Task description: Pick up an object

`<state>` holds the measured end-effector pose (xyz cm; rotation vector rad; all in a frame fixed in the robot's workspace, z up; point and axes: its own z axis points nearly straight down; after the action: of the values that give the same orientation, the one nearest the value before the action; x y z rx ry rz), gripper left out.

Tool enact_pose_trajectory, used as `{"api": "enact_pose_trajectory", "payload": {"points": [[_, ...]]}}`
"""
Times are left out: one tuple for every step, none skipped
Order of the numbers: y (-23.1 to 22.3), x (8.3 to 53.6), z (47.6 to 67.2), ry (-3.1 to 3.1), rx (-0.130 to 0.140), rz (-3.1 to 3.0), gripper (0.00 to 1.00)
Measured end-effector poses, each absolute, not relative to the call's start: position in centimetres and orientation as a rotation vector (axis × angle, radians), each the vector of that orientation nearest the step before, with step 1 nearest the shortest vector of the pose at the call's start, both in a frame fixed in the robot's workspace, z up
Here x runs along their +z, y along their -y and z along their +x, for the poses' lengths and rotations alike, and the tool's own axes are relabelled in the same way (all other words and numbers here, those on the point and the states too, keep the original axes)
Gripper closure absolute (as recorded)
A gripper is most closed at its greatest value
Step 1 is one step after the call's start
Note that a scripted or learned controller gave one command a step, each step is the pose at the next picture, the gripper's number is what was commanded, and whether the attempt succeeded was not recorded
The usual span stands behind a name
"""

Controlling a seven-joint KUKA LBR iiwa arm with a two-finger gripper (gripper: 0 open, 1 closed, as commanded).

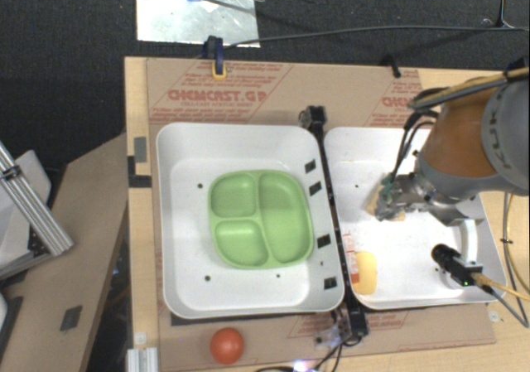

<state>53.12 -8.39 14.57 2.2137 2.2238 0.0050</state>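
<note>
The jaws are seen low inside the right bin (410, 279), near the middle of its floor and pointed toward the wall shared with the other bin; whether they are released or clenched cannot be told, since the tip is blurred and partly hidden by the wrist. A small tan-and-greenish smudge is seen at that tip, but it cannot be made out as a held thing, so no grasp can be claimed. The likeliest target, a yellow object (365, 271), is found lying on the floor of the same bin near its front left corner, just beside the dividing wall and apart from the jaws — nearer the camera than they are. Beyond the divider, a green divided plate (259, 219) is seen resting flat in the middle of the left bin (182, 196). Outside both bins, a red ball (227, 345) is seen on the surface (248, 84) below the left bin's front edge. The task is judged to be at an early stage: the right bin has been reached, yet nothing is shown lifted — closing on an object and raising it are left to be done.
</note>
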Motion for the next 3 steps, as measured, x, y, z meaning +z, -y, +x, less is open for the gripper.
{"api": "enact_pose_trajectory", "payload": {"points": [[8.0,20.9,53.4,-2.223,0.007,2.211,1.0],[8.0,25.3,53.6,-2.224,0.007,2.212,1.0],[3.8,25.6,55.7,-2.23,0.006,2.21,1.0]]}}
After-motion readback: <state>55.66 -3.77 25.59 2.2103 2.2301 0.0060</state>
